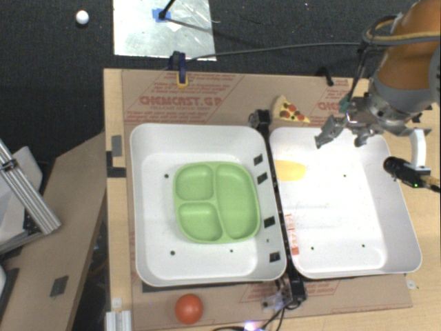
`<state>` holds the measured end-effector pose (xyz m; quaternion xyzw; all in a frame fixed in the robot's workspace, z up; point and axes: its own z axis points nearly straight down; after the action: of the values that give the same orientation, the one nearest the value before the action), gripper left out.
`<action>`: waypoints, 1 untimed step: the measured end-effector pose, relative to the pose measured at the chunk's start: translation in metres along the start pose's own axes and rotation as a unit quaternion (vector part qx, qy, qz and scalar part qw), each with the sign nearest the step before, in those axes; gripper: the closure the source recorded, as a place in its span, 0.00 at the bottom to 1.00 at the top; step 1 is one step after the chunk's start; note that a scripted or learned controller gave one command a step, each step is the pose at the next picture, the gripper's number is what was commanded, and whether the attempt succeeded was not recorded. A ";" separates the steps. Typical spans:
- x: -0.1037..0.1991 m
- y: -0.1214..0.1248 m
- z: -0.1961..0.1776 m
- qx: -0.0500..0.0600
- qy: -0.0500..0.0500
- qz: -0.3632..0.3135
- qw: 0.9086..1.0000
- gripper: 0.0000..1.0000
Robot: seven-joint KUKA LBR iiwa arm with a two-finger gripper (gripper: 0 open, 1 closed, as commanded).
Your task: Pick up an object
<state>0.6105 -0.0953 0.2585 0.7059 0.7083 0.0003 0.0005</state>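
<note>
Yellow object (290, 170), a flat pale-yellow piece whose kind I cannot tell, lies in the right bin (358, 254) near its upper-left corner, close to the wall shared with the left bin (148, 254). The hand (342, 134) hangs above the far edge of the right bin, up and to the right of the yellow object and apart from it; its two fingers (325, 138) stand apart with nothing between them. A green divided tray (216, 201) with three compartments sits in the middle of the left bin. A toy pizza slice (290, 110) rests on the brown board (207, 98) just beyond the right bin's far-left corner. The board bears red print reading "CHEMCAST GP", repeated at angles. An orange ball (189, 308) sits on the desk in front of the left bin. A small white ball (83, 17) lies on the dark surface at upper left.
</note>
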 end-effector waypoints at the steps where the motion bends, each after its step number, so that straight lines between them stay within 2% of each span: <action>1: 0.000 -0.007 0.060 0.002 0.000 0.001 1.000 0.00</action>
<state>0.6035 -0.0955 0.1981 0.7068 0.7074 -0.0011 -0.0015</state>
